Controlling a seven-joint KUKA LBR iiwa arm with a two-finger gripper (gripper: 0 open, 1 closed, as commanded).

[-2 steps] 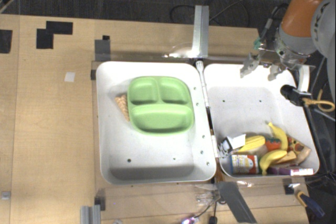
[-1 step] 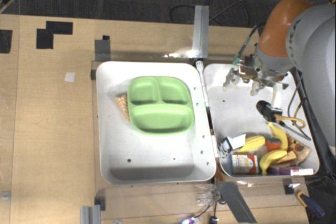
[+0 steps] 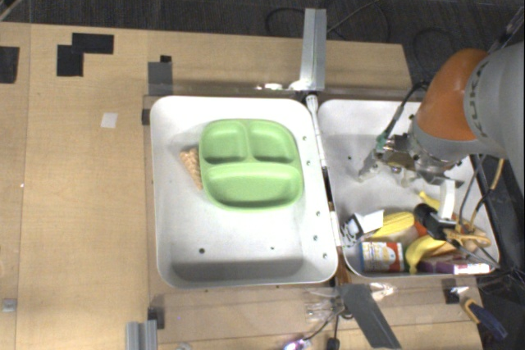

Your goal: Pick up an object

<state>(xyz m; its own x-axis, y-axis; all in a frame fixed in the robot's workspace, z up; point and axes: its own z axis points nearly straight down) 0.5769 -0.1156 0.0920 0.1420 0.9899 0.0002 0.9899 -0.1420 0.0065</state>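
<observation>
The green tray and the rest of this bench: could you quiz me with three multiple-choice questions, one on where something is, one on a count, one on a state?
1. Where does the green tray lie?
A. in the left bin
B. in the right bin
C. on the floor

2. How many compartments does the tray have?
A. one
B. three
C. six

3. How does the tray sit?
A. on its edge
B. flat, open side up
C. lifted by the arm

Answers:
1 A, it lies inside the left bin.
2 B, two small ones sit above one long one.
3 B, its hollows face up, and the gripper is over the right bin.
</observation>
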